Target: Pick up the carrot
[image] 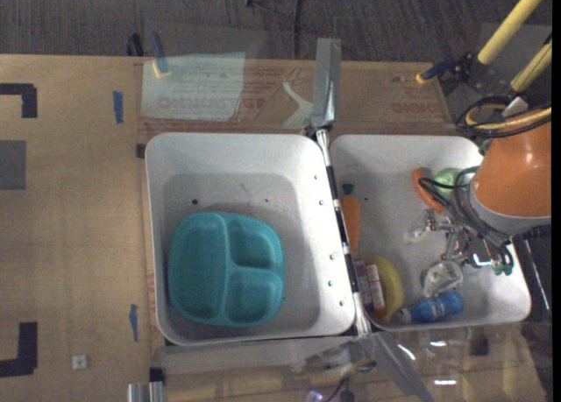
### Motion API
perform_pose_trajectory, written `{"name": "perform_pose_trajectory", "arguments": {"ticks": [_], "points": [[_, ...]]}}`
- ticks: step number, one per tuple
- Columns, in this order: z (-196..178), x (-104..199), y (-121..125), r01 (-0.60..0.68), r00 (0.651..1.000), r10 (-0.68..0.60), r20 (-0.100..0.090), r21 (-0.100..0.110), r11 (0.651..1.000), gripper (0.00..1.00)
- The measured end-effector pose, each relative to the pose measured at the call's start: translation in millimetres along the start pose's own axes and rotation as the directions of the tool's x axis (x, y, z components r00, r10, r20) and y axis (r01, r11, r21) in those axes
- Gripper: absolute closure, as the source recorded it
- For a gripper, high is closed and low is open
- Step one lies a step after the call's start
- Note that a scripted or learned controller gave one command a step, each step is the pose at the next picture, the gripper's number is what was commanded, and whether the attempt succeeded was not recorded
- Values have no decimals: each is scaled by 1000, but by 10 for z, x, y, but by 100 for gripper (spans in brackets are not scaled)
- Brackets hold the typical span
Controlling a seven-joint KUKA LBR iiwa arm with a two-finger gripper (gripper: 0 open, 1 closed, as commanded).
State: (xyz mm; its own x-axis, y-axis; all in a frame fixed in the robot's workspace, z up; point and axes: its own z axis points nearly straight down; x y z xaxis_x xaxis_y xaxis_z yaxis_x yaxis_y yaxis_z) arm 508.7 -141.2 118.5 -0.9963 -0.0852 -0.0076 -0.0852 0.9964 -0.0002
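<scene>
Wood bench [70,216] with blue tape marks, two white bins side by side. Left bin [166,164] has a teal divided plate [225,267]. Right bin [386,155]: carrot [351,218] lies along the left wall, green top pointing away, nothing touching it. Below it a banana [388,286] beside a red packet [372,285], blue bottle [434,308] near the front wall. Arm's orange band [517,172] over the bin's right side. Gripper [451,247] hangs mid-bin, well apart from carrot; fingers spread open, holding nothing.
</scene>
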Motion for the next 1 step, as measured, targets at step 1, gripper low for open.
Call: {"name": "perform_pose_trajectory", "arguments": {"ticks": [1], "points": [[-139,-457,227,121,993,-121,1,0,993,0]]}}
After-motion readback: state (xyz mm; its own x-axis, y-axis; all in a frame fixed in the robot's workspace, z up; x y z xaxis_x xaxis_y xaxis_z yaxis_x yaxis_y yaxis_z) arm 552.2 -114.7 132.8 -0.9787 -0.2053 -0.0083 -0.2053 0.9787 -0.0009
